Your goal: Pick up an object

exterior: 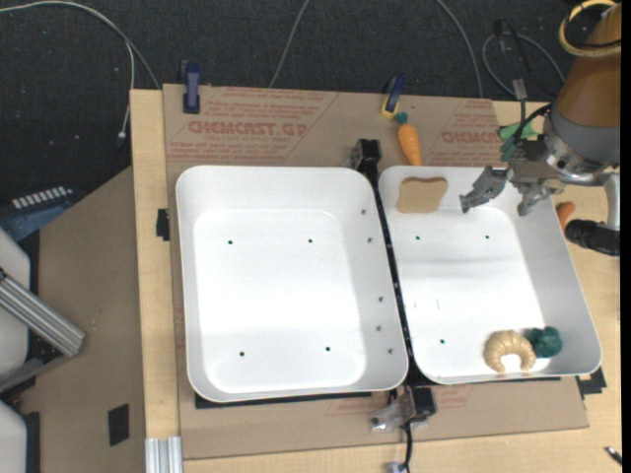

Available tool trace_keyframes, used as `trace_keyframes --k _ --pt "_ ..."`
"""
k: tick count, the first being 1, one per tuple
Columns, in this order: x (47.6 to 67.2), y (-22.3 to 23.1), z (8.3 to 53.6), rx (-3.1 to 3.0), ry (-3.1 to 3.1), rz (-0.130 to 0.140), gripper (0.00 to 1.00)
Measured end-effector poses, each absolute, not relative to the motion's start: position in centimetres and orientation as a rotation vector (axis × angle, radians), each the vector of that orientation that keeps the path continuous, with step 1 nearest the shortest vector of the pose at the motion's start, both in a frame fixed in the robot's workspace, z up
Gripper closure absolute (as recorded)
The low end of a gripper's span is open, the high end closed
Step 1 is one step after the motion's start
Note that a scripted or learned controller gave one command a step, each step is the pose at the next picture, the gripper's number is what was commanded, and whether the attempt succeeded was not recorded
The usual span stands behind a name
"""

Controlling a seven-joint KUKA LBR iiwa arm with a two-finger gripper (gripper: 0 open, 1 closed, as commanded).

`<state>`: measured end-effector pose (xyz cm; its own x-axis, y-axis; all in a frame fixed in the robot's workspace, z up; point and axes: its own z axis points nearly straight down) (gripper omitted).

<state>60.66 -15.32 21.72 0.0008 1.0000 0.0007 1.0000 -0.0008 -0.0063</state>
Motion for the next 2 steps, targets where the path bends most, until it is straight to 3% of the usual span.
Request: trace_keyframes --k 1,2 --pt "60.8 -15.3 22.1 -2.222 -2.222 -0.001 0.00" --pt "61.6 -15.5 16.4 -2.218 -2.219 0.004 0.00"
